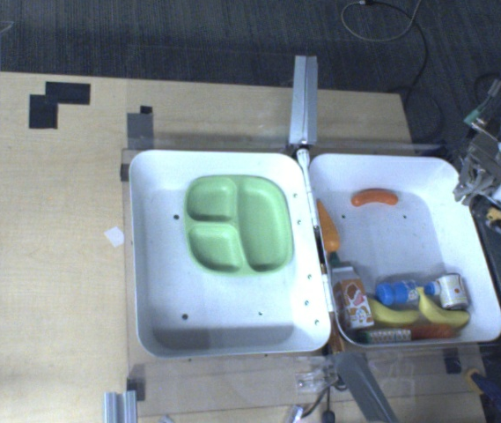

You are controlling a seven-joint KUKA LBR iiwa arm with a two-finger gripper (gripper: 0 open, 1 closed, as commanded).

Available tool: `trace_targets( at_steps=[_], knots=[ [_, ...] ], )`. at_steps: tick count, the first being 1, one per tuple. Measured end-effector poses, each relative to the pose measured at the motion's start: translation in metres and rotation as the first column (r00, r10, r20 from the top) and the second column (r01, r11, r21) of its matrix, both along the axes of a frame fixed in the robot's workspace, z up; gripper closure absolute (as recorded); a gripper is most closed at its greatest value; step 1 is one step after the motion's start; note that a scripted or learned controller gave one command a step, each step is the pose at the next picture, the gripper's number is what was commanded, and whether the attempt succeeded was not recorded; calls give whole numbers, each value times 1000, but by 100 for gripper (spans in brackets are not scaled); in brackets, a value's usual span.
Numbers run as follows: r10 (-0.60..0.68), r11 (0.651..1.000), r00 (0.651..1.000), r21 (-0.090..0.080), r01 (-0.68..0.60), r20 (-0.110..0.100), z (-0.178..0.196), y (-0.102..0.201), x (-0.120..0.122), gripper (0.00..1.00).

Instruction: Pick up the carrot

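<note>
Two white bins (144,263) sit side by side on a pale wooden bench (47,236) over dark carpet. The carrot (327,227) lies along the right bin's left wall, long axis front-to-back. Whether the gripper (488,179), at that bin's right rim, is open, I cannot tell.

Honestly can't read a single word here. The little carton (353,305) has printed graphics and the blue bottle (398,292) has a label, but both are way too small and blurry to make out.

Carrot (326,227) against right bin (475,236) left wall — tool (479,181) at bin's right rim; green tray (238,223) in left bin (158,263).
</note>
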State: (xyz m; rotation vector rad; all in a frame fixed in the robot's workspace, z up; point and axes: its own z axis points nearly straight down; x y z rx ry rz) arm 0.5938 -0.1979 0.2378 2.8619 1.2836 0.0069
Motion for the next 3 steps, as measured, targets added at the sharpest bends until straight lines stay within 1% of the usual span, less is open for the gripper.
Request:
trace_targets(
  at_steps=[2,3],
  knots=[
    [19,1000,1000,-2,-19,5,22,3,3,100],
    [-113,994,994,2,113,-3,-10,12,59,100]
  ],
)
